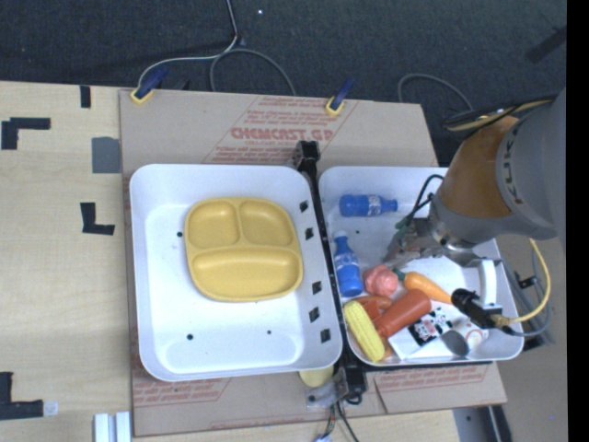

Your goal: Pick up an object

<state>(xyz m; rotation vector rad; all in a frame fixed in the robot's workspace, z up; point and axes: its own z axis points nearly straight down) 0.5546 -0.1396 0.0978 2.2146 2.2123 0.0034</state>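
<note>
Left bin [156, 247]: shallow, white, holds a yellow divided plate [244, 249] lying flat toward its upper middle, three compartments facing up. Bin floor around the plate bare white with a few small dark specks.

Black divider [317, 247] runs between the two bins, top to bottom.

Right bin [368, 175]: crowded. Blue bottle [367, 205] on its side near the upper left corner, cap pointing right. Second blue bottle [347, 267] just below it, lying along the divider side. Yellow corn cob [363, 330] at the lower left, tilted. Pink round object [381, 282] beside the second bottle, touching or nearly touching a red-orange pepper-like piece [400, 313] and an orange carrot [428, 288] that slants down to the right. White card with dark print [425, 331] at the bottom of the pile, partly under the pepper piece.

Gripper [405, 247] low in the right bin, just above the pink object and carrot; whether it is spread or closed, cannot tell. Nothing seen held.

Arm [492, 182], grey with orange band, enters from the right over the bin's right rim
</note>
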